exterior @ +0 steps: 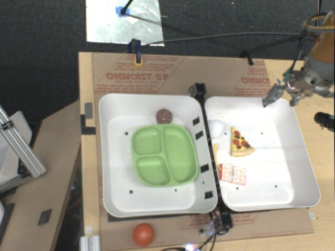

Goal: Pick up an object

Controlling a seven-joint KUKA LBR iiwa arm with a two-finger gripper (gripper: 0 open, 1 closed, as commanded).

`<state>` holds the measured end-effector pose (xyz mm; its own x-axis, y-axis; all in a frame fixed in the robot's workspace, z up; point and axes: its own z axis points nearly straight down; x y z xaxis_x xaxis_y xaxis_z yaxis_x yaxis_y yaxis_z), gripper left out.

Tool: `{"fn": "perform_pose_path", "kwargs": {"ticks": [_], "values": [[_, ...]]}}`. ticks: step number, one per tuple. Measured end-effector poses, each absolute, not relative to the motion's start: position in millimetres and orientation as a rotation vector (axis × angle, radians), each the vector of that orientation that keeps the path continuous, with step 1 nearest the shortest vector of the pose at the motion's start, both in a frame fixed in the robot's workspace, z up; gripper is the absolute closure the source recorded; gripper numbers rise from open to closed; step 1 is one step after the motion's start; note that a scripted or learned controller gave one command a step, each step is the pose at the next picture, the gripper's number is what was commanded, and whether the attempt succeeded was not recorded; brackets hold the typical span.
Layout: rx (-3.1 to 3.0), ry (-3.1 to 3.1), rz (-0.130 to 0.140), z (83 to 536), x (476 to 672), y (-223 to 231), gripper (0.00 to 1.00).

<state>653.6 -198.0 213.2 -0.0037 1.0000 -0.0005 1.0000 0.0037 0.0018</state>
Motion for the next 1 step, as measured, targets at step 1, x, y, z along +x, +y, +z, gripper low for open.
{"fn": "perform_pose_path", "kwargs": {"ticks": [1], "values": [[2.214,2.228,0.0,162.6,657.3,-188.0,0.0]]}}
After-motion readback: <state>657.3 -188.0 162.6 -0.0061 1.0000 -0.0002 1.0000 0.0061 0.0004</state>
